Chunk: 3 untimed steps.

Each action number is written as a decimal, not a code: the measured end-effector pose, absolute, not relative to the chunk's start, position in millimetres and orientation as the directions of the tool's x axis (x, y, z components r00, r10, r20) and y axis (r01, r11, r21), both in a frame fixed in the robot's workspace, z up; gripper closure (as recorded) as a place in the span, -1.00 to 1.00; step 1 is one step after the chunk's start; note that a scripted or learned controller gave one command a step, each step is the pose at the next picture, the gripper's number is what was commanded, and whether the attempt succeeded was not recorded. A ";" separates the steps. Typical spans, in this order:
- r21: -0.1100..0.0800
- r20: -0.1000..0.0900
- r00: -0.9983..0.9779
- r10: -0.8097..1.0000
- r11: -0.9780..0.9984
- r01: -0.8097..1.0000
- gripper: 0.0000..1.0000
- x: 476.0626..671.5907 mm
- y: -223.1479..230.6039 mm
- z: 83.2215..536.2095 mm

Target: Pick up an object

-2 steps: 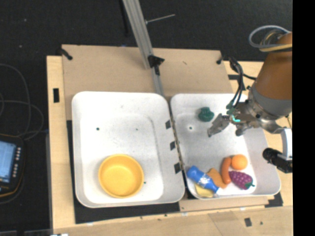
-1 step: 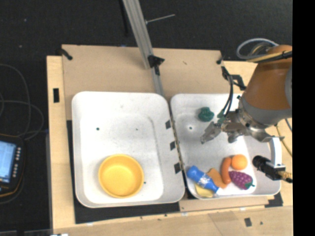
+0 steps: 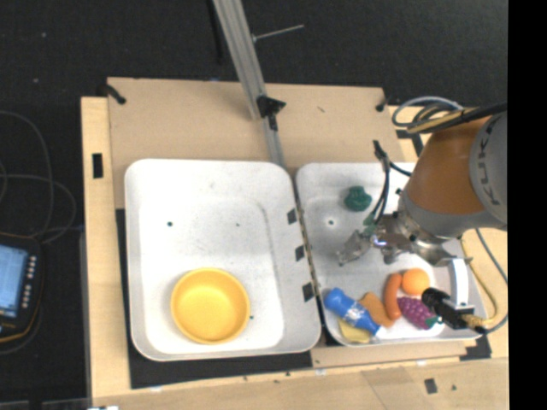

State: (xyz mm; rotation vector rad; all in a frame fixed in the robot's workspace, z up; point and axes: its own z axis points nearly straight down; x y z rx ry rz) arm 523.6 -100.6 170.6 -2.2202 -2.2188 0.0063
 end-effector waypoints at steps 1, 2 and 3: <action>-0.006 0.000 0.001 1.000 -0.001 1.000 -1.00 524.1 -101.5 107.7; 0.004 0.000 0.006 1.000 -0.006 1.000 1.00 527.2 -102.3 121.9; 0.008 -0.002 -0.003 1.000 0.003 1.000 1.00 527.1 -99.5 184.9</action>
